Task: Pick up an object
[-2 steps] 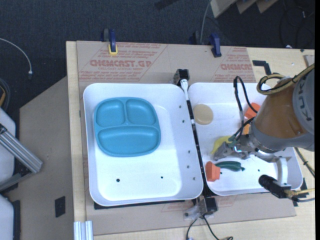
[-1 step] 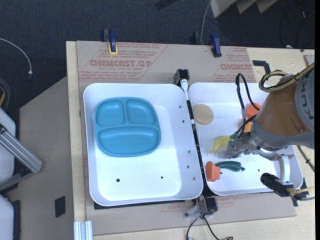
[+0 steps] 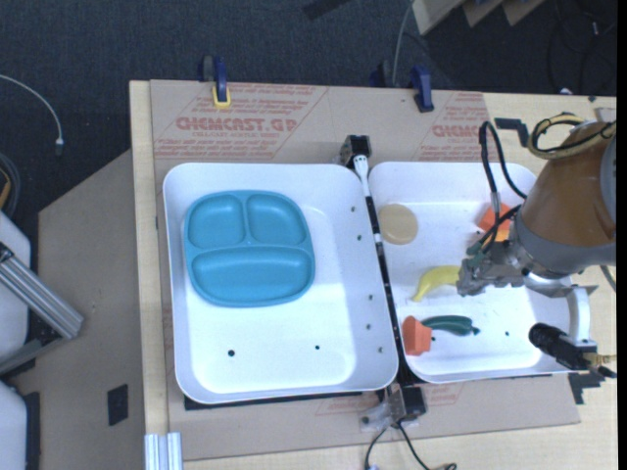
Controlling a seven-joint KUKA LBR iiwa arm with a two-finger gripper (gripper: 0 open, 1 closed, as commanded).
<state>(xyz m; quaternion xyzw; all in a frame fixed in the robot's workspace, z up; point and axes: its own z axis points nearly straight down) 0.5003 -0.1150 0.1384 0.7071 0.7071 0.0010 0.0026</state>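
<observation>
**Gripper low beside the yellow piece in the right bin**

In the left bin (image 3: pixel 196 360), a smooth white shallow tray with rounded corners, a blue divided plate (image 3: pixel 251 248) is seen lying flat, its three compartments moulded in matte plastic. Nothing else of note is found there apart from two small dark specks on the floor.

In the right bin (image 3: pixel 441 365) several small things are scattered. A flat tan disc (image 3: pixel 399 223) is set near the upper left corner. Below it a curved yellow piece (image 3: pixel 436 281), banana-like and glossy, is laid with its long axis running roughly left to right, tilted slightly upward toward the right. Lower down, a small orange block (image 3: pixel 418 336) is placed against the left wall, and a slim dark green piece (image 3: pixel 453 325) is stretched out just beside it. Another orange thing (image 3: pixel 489 217) is partly hidden behind the arm.

The gripper (image 3: pixel 482 270) is positioned at the yellow piece's right end, touching or just beside it. The piece thus lies immediately to the gripper's left in this view. Whether the fingers are apart or together cannot be told, since they are blurred and covered by the wrist.
</observation>
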